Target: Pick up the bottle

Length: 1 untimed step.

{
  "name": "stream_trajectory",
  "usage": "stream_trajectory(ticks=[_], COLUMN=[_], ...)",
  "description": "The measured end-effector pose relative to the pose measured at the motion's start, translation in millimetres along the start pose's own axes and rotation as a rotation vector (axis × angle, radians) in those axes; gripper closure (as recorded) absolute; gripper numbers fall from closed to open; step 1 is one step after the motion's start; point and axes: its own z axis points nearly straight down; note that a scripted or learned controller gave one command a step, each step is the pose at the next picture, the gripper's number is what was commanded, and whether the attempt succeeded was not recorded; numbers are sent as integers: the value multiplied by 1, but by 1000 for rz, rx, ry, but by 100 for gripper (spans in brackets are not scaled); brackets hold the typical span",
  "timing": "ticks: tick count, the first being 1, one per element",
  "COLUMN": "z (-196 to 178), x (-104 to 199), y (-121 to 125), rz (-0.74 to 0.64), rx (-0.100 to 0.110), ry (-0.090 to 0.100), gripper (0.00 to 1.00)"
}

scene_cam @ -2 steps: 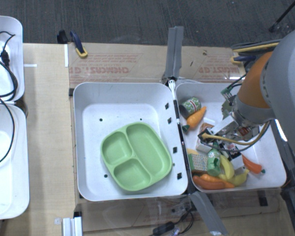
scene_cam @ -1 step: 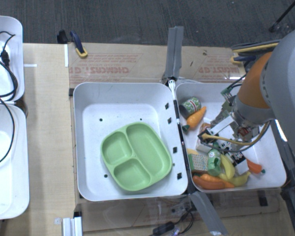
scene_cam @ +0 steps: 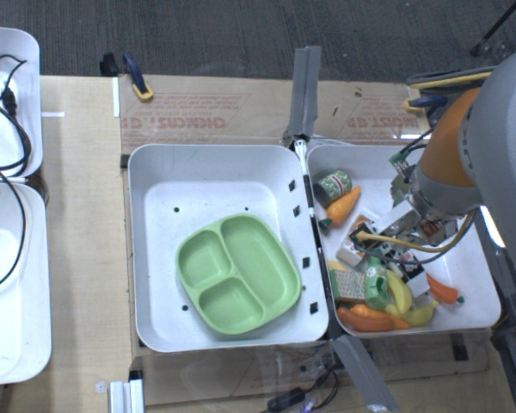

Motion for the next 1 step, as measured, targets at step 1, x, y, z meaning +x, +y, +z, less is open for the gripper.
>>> stream_trajectory(ticks=[1], z=[0], x=[0], y=[0], rz=[0], rx=[0], ry=[0], gripper=[0])
